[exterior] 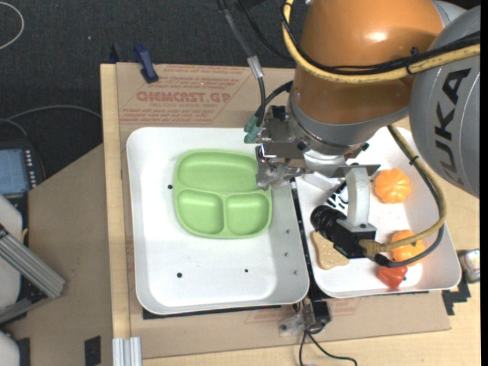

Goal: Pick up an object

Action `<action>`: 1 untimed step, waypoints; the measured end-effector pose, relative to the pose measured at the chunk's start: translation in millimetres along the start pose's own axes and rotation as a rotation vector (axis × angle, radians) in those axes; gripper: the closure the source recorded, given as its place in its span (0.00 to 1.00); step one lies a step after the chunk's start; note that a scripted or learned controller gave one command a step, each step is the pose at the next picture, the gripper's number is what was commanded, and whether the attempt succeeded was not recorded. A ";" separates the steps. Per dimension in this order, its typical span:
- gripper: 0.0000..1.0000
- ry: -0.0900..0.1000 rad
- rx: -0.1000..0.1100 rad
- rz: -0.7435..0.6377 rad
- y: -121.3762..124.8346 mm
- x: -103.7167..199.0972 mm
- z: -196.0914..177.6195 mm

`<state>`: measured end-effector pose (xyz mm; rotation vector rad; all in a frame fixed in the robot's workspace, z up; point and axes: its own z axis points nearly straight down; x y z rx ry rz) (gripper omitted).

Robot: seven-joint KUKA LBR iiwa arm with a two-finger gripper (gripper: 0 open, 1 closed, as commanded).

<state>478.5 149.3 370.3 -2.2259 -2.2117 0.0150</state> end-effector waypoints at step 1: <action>1.00 0.004 -0.011 -0.007 1.0 3.4 -15.0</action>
